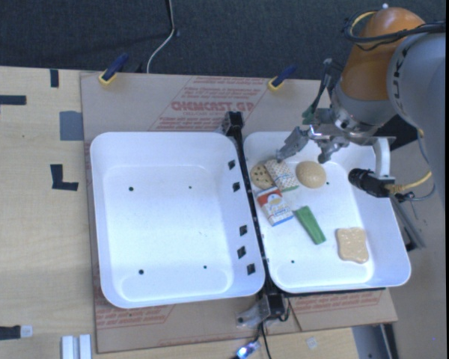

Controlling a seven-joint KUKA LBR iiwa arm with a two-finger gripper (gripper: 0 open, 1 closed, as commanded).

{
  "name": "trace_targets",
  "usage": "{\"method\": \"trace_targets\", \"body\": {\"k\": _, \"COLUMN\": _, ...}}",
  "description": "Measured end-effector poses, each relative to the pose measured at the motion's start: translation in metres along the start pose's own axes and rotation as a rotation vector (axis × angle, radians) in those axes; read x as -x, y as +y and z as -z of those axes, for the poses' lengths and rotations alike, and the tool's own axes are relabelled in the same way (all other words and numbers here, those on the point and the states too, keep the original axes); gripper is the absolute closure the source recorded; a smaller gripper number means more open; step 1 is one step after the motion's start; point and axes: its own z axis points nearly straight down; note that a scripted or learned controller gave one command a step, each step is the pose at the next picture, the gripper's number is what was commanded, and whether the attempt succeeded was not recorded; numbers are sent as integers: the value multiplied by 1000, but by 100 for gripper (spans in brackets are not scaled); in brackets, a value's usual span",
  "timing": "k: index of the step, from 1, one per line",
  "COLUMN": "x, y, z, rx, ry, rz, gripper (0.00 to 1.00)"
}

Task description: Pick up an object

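The right bin (pixel 382 275) holds several small items: a round cookie (pixel 260 176), a checkered wafer (pixel 282 174), a tan bun (pixel 310 174), a red and blue carton (pixel 275 206), a green block (pixel 310 225) and a slice of toast (pixel 352 244). My gripper (pixel 308 147) hangs over the bin's far side, just above the bun and wafer. Its fingers (pixel 288 146) are spread wide, open, with nothing between them.
The left bin (pixel 165 215) lies beside the right one, with a black divider strip (pixel 243 200) between them. Both sit on a cardboard sheet (pixel 202 103) held by clamps. A cable (pixel 161 43) runs from the back. The arm's body (pixel 389 58) fills the upper right.
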Motion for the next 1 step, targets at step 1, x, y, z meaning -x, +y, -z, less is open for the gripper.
{"method": "trace_targets", "body": {"k": 1, "x": 47, "y": 39, "z": -58, "rx": -2, "ry": -2, "rz": -3, "gripper": 0}}
